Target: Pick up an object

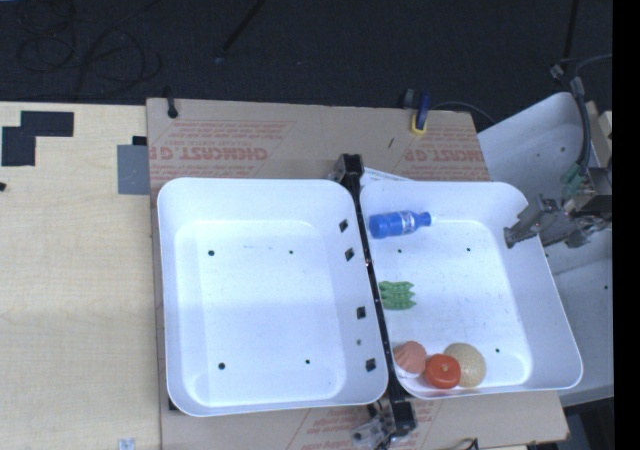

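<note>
The right bin (520,338) holds a blue bottle (399,224) lying on its side near the back left corner. A green pea pod (397,295) lies by the bin's left wall. At the front left corner sit a pink piece (409,357), a red tomato (442,371) and a tan round object (467,363), packed close together. My gripper (527,226) hovers at the right bin's back right rim, far from all of these, with nothing seen between its fingers.
The left bin (180,298) lies beside the right one, joined by a black divider with clips (365,278). Both rest on a cardboard sheet (260,143). A grey arm structure (580,208) stands at the right edge.
</note>
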`<state>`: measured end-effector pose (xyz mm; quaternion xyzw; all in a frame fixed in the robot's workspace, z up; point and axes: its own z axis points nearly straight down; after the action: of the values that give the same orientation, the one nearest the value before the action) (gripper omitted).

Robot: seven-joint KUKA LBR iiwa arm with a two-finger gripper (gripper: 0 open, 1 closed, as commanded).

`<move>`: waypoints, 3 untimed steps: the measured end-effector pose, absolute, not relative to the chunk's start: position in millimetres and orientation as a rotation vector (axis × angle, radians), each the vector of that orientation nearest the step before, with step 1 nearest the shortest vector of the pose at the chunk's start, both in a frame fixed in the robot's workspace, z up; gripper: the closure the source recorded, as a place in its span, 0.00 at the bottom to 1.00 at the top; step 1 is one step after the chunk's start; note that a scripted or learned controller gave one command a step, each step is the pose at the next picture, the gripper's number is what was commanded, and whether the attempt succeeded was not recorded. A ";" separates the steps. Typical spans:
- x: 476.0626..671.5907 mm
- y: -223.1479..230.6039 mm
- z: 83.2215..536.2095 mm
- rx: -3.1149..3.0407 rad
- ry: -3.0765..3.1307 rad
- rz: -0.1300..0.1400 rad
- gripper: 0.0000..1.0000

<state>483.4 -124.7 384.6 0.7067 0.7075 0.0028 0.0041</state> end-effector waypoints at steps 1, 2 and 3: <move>474.1 -190.9 336.0 2.232 2.217 -0.008 0.00; 475.7 -188.2 348.1 2.223 2.224 -0.004 1.00; 473.4 -208.3 218.6 2.234 2.228 -0.010 1.00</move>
<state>473.4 -208.3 218.6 0.7079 0.7062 -0.0033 -0.0067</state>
